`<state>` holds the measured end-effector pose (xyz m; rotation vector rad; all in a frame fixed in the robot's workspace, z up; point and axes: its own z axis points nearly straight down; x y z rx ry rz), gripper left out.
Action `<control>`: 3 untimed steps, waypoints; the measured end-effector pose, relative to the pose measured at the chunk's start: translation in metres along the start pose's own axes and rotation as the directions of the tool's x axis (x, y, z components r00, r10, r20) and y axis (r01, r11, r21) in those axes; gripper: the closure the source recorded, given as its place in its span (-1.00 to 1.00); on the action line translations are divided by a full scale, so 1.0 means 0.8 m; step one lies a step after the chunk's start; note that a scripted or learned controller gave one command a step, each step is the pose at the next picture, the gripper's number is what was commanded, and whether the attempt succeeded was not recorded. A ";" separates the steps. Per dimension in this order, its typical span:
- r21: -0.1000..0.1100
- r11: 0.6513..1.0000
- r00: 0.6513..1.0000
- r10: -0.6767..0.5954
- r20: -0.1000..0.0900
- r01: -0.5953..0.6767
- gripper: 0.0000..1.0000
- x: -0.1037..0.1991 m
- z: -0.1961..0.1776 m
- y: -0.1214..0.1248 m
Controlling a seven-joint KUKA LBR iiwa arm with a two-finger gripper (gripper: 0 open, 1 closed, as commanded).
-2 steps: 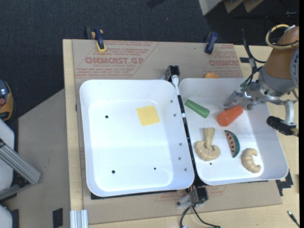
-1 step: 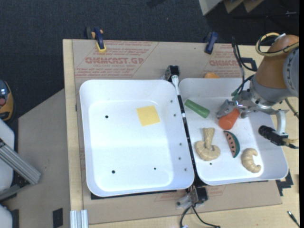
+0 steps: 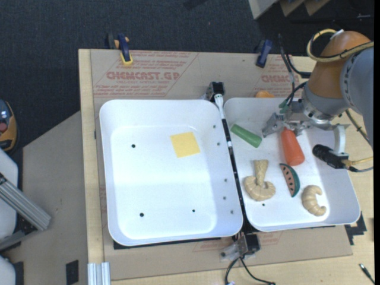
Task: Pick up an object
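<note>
Left bin (image 3: pixel 119 159) sat well to the left of the gripper and held one yellow square (image 3: pixel 184 144), flat, toward its far half. Right bin (image 3: pixel 350 209) held everything else. A green cylinder (image 3: pixel 246 135) lay just left of the gripper, tilted, near the divider between the bins. A beige piece (image 3: pixel 259 181) lay nearer the camera than the gripper and to its left. A watermelon slice (image 3: pixel 290 180) lay just right of that, below the gripper. The gripper (image 3: pixel 284 123) hung low over the far part of the right bin; whether it was apart or together could not be told. An orange carrot (image 3: pixel 292 147) lay directly by it, its top end at the gripper, not seen clamped. A croissant (image 3: pixel 314 199) lay near the bin's front right corner.
</note>
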<state>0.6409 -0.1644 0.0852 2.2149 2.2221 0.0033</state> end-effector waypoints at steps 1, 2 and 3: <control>0.009 1.000 1.000 0.004 -0.002 -0.004 -1.00 -0.003 0.000 -0.035; 0.004 1.000 1.000 0.004 -0.001 -0.004 1.00 -0.003 -0.013 -0.033; -0.016 1.000 1.000 -0.009 -0.003 0.009 1.00 0.117 -0.180 0.040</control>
